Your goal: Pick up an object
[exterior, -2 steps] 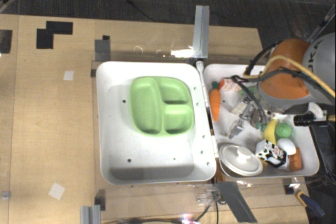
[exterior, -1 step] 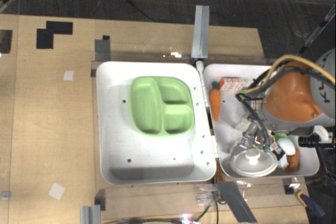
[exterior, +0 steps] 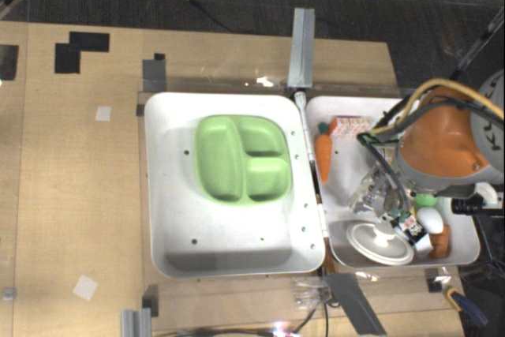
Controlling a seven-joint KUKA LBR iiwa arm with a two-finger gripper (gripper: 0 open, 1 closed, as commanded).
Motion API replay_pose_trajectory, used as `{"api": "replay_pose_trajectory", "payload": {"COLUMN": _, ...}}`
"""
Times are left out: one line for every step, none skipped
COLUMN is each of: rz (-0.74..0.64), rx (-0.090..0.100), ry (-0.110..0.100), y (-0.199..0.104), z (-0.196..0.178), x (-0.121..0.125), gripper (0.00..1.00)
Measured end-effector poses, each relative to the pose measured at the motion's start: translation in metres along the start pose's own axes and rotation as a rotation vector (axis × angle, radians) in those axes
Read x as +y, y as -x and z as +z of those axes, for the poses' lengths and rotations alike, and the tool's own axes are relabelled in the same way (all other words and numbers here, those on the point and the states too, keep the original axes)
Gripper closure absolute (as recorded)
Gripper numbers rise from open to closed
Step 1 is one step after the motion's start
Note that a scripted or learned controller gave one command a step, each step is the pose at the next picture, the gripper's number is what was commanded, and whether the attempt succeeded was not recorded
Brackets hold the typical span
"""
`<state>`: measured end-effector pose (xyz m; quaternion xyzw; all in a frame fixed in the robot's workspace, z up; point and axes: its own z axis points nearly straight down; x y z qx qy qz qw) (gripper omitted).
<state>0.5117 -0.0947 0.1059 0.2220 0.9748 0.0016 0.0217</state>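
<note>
Carrot [exterior: 323,156], candidate for the pick, lies against the left wall of the right bin [exterior: 341,247], not yet lifted, as I watch from the remote desk through the camera above the bench. Right of the carrot, the arm [exterior: 442,142] hangs low over the same bin, its gripper [exterior: 384,200] down among the clutter. Whether the gripper is spread or pressed together I cannot tell; cables and glare mask it. Below and right of the carrot sits a white bowl [exterior: 381,242], with a brown item [exterior: 440,242] and a white egg-like piece [exterior: 430,219] further right again. Above the carrot's top end and to the right rests a small red-and-white packet [exterior: 351,125]. Left of the carrot, across the divider, the left bin [exterior: 170,193] carries a green divided plate [exterior: 241,158]. My reading: approach made, grasp unconfirmed, lift outstanding.
</note>
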Motion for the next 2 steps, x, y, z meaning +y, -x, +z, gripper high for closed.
{"api": "replay_pose_trajectory", "payload": {"rz": -0.313, "rx": 0.029, "ry": -0.006, "y": 0.072, "z": -0.116, "x": -0.039, "gripper": 1.0}}
{"api": "replay_pose_trajectory", "payload": {"rz": -0.403, "rx": 0.039, "ry": -0.003, "y": 0.027, "z": -0.067, "x": -0.032, "gripper": 1.0}}
